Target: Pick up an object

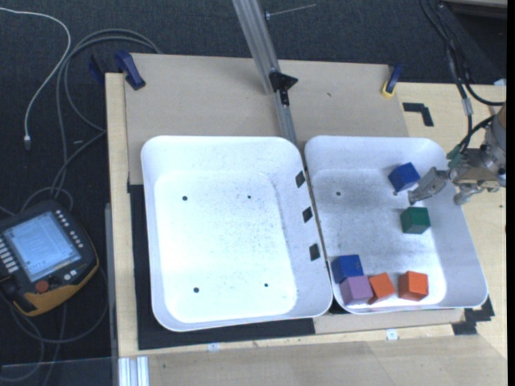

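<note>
Hand [438, 185] sits at the right bin's [451, 240] far right side, just past the blue cube [403, 175] and above the green cube [415, 219]. One finger [424, 187] juts left toward the gap between those two; fingers look apart with nothing between them, so no grasp yet. My read: it's lining up on blue or green, since both stand alone with room around them. Blue is turned at an angle, green is squarer to the bin. The other four are a worse bet: second blue cube [348, 265], purple cube [356, 289], orange cube [381, 285] and red-orange cube [413, 285] are packed in a row along the near wall, touching or nearly so, leaving little finger room. Left bin [161, 215] has only specks on its floor, likely the drop side. Both bins rest side by side on the surface [338, 111], held by black clips at the join. Risk: a finger nudges the cube aside instead of straddling it.
</note>
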Robot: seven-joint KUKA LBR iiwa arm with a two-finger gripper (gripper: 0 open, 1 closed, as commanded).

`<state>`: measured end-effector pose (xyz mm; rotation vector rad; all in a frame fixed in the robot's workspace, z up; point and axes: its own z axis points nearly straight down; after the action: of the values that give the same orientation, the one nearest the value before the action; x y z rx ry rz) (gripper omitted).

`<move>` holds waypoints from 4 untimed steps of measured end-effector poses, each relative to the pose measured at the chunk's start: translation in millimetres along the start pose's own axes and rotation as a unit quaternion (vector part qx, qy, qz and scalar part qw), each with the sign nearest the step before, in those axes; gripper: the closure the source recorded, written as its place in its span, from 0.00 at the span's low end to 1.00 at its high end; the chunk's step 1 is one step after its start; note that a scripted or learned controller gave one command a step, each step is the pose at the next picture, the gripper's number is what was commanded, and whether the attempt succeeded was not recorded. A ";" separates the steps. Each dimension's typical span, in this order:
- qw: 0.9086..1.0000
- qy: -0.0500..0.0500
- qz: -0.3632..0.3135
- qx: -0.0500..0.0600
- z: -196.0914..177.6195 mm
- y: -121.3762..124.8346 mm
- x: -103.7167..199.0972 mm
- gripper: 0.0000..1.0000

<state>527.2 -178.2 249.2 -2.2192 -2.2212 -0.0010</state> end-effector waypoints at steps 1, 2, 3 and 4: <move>1.000 0.001 0.001 0.004 127.4 13.3 -34.7 0.00; 1.000 0.000 0.000 -0.002 111.1 16.0 -33.8 1.00; 1.000 0.000 0.000 -0.001 111.9 15.8 -33.7 0.00; 1.000 -0.001 -0.001 -0.002 151.5 62.8 -39.4 0.00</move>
<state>589.9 -217.3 97.6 -2.2199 -2.2259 -0.0025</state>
